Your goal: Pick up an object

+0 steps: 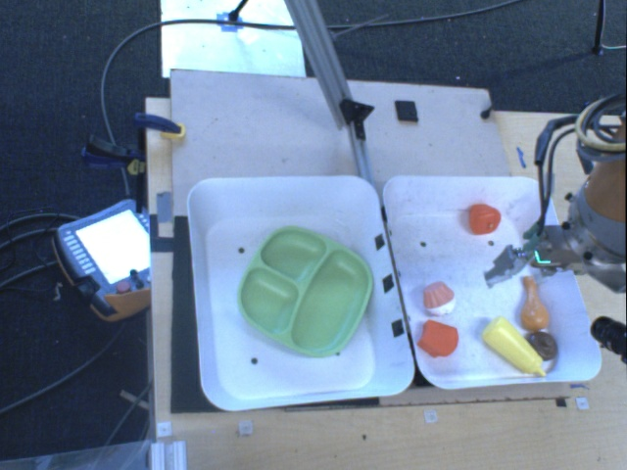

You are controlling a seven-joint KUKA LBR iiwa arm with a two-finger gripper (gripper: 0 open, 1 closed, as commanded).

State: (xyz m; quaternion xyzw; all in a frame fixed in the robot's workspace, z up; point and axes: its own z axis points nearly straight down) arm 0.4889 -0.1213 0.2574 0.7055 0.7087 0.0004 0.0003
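A round light-green plastic plate with three sections (307,290) is being shown lying in the white left bin (220,223), a little right of its middle. Just beside it, the white right bin (411,204) is being shown with six small toys inside. A bright orange-red chunky block (439,338) is being seen near the bin's front left, and a pink-and-white shell-shaped toy (439,298) is lying close behind it. A round orange-red toy like a tomato (483,218) is being seen farther back, well apart from the others. A yellow cone-shaped toy (512,346) is lying tilted at the front, touching a small round brown toy (542,345) on its right. A tan pear-shaped toy (533,307) is lying just behind that brown one.

The grey metal pincer (506,265) is being held low over the right bin, between the tomato toy and the pear toy. Nothing is being gripped by it. How far it is spread cannot be told. The grey arm (593,228) is being reached in from the right, over the bin's right rim.
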